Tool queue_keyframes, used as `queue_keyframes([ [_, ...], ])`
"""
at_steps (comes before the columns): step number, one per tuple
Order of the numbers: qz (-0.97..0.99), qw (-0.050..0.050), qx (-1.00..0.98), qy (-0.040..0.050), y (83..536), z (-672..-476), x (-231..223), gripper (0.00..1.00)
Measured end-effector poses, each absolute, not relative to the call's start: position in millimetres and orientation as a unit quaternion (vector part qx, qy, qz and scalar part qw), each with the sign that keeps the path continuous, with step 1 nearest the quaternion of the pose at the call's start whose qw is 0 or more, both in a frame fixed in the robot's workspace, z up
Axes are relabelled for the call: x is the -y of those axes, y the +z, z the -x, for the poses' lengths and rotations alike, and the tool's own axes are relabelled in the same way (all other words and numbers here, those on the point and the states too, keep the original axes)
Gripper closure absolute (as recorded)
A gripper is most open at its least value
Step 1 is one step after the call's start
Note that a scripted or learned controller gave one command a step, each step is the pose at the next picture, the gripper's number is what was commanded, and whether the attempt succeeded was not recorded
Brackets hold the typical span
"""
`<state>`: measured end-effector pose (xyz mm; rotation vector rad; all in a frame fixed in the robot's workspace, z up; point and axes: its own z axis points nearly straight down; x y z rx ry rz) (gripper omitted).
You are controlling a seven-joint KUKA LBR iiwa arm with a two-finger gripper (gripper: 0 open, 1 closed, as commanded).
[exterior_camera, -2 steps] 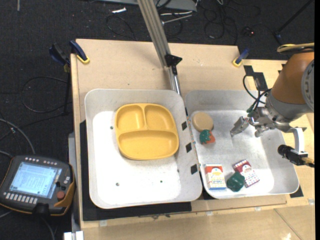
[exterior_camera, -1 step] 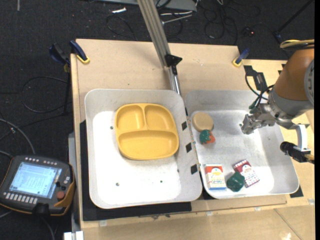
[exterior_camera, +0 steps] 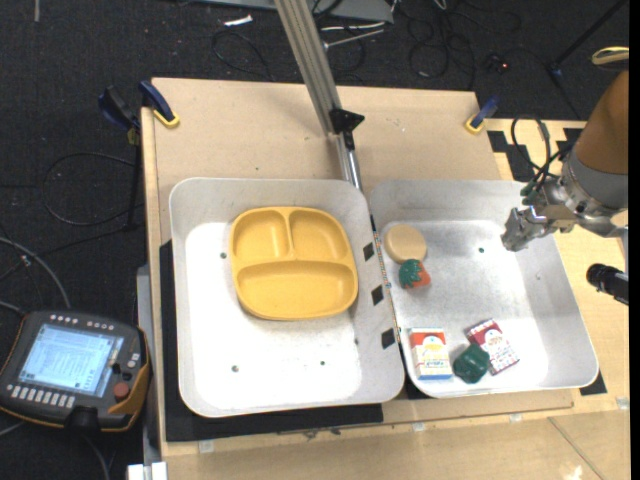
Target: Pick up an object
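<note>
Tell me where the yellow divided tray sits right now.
The yellow divided tray lies in the left bin, toward its upper middle, just across the divider from the tan round disc.

This looks like a robotics lab or test cell rather than a home. A plywood worktop (exterior_camera: 250, 138) stands on dark carpet, held by clamps (exterior_camera: 158, 103) at its upper corners, and carries two shallow white bins (exterior_camera: 200, 228). Loose cables (exterior_camera: 400, 38) trail over the floor along the top of the frame. At lower left a teach pendant (exterior_camera: 72, 368) with a lit screen lies on the floor. A slanted aluminium pole (exterior_camera: 310, 58), perhaps a camera mount, rises from the worktop's upper middle.
</note>
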<state>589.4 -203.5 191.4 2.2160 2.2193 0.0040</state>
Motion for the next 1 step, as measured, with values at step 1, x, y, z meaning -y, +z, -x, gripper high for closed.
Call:
queue_keyframes([
  [1,-0.706,0.003,-0.708,0.0015,235.3,-592.9,199.9,1.00],
])
